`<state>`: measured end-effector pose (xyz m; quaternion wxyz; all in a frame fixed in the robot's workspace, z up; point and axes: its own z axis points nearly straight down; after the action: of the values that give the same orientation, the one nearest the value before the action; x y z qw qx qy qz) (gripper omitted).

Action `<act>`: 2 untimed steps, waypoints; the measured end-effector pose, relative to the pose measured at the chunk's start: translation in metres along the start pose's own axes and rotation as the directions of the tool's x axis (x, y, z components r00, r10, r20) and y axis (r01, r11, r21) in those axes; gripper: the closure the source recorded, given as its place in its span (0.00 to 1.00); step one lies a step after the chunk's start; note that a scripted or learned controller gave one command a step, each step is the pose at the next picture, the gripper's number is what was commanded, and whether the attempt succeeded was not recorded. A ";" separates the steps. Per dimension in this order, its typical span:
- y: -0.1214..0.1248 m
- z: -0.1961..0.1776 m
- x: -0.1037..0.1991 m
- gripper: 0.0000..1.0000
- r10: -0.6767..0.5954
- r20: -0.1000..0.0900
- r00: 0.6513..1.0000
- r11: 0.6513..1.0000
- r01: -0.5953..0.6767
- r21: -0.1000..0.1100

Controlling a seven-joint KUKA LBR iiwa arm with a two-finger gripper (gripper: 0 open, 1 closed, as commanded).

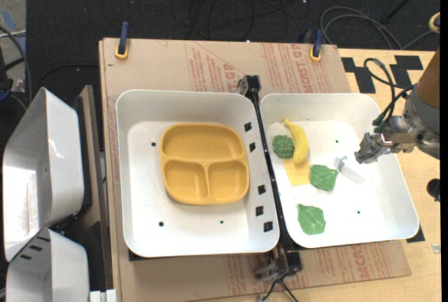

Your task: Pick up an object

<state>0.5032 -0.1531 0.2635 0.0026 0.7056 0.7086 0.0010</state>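
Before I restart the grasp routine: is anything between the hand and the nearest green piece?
Yes, a small pale object lies in the right bin, between the hand and the green piece. It sits low, so an approach from above probably clears it.

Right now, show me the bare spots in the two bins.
Left bin: only a margin around the yellow tray. Right bin: bare floor right of the lower green piece. Crowded around the banana, broccoli, and near the gripper.
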 end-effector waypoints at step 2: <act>-0.004 0.016 0.124 1.00 -0.005 -0.004 1.000 1.000 0.005 0.006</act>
<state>0.4993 -0.0290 0.2474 -0.0011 0.7038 0.7104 0.0004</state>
